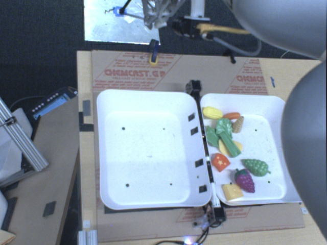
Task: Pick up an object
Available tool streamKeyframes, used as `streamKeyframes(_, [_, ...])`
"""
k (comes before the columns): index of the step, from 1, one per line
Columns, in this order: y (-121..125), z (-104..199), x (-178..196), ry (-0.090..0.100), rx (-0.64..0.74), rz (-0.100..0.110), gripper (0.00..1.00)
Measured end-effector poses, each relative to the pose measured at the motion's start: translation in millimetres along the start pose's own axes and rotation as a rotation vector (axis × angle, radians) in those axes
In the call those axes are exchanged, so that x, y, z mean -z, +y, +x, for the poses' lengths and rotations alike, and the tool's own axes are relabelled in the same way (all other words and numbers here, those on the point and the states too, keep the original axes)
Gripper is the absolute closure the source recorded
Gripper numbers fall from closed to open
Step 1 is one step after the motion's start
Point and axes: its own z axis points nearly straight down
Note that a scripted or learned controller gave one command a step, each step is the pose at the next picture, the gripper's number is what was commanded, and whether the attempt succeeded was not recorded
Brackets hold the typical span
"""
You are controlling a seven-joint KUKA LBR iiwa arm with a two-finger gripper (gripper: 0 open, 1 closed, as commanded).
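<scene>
The arm is lifted well above the bench and close to the camera. It reads as two large, blurred grey masses: one fills the frame's 3 o'clock edge and overlaps the right bin's outer rim, and the other sweeps across the 1 o'clock corner. No part of it reaches down among the objects. Whether the gripper is spread or closed cannot be told. Toward 12 o'clock, beyond the bins, a metal assembly with a white cylinder and dark cables hangs over a pale panel, too unclear to identify. All the things to pick lie in the right bin, crowded toward its 9 o'clock side next to the black divider. A yellow piece and an orange carrot lie at the bin's 11 o'clock. A green broccoli-like toy sits below them, near the bin's centre left. A red piece lies at 8 o'clock, and a green bumpy cone at about 5 o'clock. Purple grapes touch a yellow block at 7 o'clock. The left bin lies just beside the right one, at the frame's centre. Both bins rest on a brown cardboard sheet, and a small yellow-and-blue clamp stands on that sheet at 12 o'clock.
</scene>
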Motion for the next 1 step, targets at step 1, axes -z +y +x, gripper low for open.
streamKeyframes(1, [-5.4, -1.3, -98.2, -0.009, -0.005, 0.027, 1.00])
